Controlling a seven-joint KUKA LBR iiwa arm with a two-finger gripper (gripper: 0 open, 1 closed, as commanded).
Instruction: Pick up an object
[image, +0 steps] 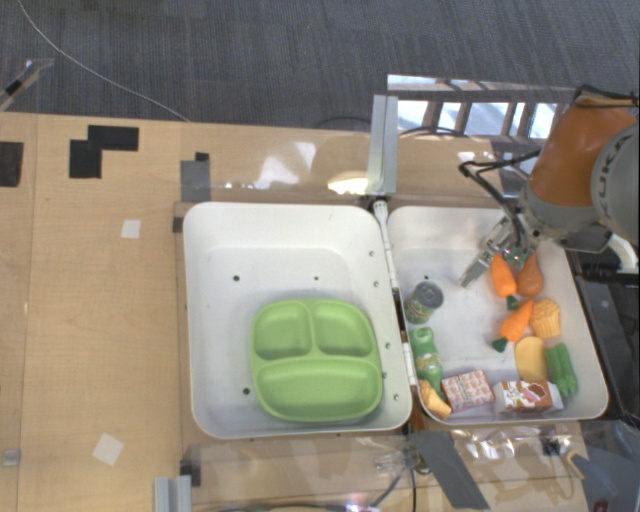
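Orange toy carrots (505, 277) lie at the far side of the right bin (450, 225), just beside the pincer (487, 258), which hangs low over them. Its metal fingers look spread apart with nothing between them. Left bin (210, 300) holds a green divided plate (315, 360).

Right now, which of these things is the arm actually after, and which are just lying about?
Part of the job:
- gripper, low in the right bin
- toys it could pick: orange carrots, small can, green bottle, yellow corn, green pickle, snack boxes

Just lying about:
- green divided plate in the left bin
- black marks on the bench
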